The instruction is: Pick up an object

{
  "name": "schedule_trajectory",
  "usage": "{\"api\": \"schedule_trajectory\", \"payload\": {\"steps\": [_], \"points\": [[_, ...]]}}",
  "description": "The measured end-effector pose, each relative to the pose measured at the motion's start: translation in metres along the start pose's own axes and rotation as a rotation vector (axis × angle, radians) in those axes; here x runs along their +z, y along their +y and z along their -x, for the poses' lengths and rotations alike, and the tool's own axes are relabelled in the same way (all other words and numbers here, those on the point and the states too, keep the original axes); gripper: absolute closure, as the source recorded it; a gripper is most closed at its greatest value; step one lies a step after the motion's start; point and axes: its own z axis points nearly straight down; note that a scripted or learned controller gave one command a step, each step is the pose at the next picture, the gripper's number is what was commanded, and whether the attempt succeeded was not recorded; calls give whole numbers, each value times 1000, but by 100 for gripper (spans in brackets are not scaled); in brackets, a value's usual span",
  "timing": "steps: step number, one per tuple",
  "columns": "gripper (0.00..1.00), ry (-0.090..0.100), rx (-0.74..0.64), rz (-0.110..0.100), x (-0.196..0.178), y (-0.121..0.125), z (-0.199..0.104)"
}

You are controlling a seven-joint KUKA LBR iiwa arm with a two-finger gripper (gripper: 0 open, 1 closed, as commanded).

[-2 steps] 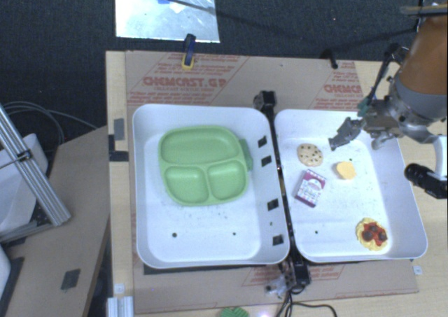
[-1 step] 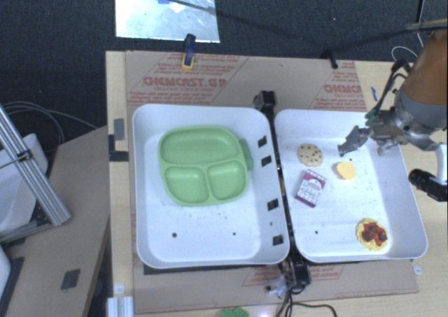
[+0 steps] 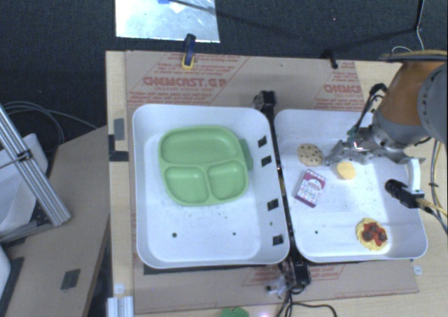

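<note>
Yellow piece (image 3: 346, 169) sits at gripper's (image 3: 341, 151) six o'clock; I'm approaching, finger spread unclear, descent comes next.

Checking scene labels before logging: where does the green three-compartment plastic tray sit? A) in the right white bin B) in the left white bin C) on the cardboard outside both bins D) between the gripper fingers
B: the green three-compartment plastic tray lies flat inside the left white bin, while the grey gripper works over the right white bin.
</note>
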Motion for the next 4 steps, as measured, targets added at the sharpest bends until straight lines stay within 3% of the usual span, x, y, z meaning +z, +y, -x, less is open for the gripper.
{"api": "schedule_trajectory", "payload": {"steps": [1,2,3,4], "points": [[100,0,-1,1,-15,0,-1],[0,1,-1,1,-15,0,-1],[0,3,1,-7,-3,-37,1],[100,1,-1,0,-15,-34,1]]}}
